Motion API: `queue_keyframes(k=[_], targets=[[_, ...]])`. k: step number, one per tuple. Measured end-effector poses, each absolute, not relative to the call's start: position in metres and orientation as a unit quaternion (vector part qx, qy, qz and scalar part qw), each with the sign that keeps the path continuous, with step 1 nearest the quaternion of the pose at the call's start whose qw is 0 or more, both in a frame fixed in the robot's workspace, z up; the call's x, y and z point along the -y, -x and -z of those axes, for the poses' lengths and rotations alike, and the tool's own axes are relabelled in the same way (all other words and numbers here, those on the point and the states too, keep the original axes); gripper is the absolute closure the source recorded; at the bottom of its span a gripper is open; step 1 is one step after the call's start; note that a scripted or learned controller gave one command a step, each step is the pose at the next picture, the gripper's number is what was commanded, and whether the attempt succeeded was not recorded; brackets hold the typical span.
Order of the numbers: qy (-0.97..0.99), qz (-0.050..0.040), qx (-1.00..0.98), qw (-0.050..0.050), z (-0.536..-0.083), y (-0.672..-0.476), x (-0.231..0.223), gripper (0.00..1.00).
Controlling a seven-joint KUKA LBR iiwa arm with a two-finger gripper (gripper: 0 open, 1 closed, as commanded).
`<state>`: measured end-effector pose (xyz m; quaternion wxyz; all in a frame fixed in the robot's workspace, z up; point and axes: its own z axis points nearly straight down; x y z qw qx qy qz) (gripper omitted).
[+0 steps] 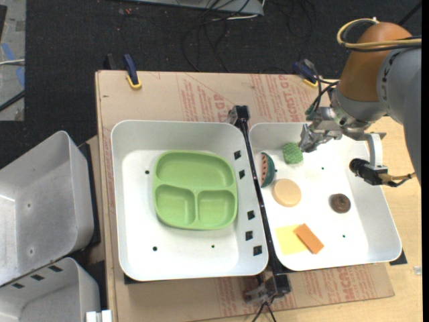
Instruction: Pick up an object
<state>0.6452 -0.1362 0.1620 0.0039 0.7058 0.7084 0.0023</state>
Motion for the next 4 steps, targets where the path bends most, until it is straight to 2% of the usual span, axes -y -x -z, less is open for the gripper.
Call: queue_keyframes(k=[1,2,3,4], targets=[[-0.706,-0.0021,-0.708,0.004,-0.213,-0.656,0.14,1.0],[-0.706,-0.0016,-0.708,0.003,-0.25,-0.657,0.14,1.0],[-0.705,0.0005,-0.709,-0.002,-0.237,-0.629,0.093,1.0],[-0.705,0.0006,-0.71,-0.002,-0.231,-0.609,0.037,1.0]])
